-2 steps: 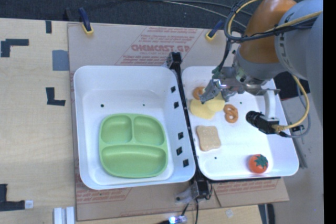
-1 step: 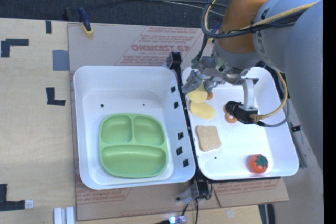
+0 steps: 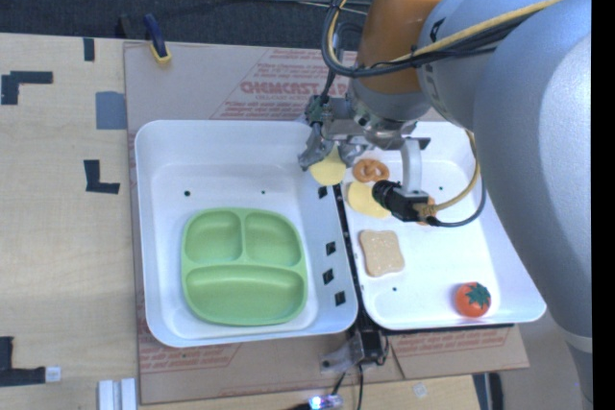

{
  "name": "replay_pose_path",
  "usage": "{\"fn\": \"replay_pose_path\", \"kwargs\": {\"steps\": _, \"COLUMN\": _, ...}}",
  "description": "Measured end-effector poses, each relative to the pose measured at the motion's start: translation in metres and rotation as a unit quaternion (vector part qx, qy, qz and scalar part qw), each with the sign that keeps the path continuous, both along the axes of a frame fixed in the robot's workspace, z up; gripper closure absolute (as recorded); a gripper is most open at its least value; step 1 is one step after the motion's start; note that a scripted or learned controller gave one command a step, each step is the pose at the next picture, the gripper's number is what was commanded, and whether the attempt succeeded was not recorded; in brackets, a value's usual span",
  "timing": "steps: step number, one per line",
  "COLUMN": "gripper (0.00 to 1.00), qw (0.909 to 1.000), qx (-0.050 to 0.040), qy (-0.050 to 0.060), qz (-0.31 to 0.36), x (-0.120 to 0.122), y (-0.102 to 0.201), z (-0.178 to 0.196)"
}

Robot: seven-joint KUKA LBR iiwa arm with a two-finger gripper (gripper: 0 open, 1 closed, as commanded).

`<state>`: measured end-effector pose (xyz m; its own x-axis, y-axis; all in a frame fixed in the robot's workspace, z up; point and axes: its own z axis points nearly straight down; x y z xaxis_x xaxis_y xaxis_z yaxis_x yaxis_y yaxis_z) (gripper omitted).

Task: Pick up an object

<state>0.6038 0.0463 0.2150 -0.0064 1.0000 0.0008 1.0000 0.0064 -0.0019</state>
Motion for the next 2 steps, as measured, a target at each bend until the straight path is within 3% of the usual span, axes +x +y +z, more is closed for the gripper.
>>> {"fn": "replay_pose_path", "kwargs": {"steps": 1, "gripper": 1.0, "qw": 1.0, "qx": 0.0004, "qy": -0.001, "qz": 0.0, "x": 0.031, "y": 0.0512, "z": 0.0039}}
{"fn": "replay_pose_path", "kwargs": {"steps": 2, "gripper": 0.0, "qw": 1.0, "qx": -0.0009, "qy": 0.0, "qz": -0.002, "x": 0.0299, "y": 0.0476, "z": 0.0038}}
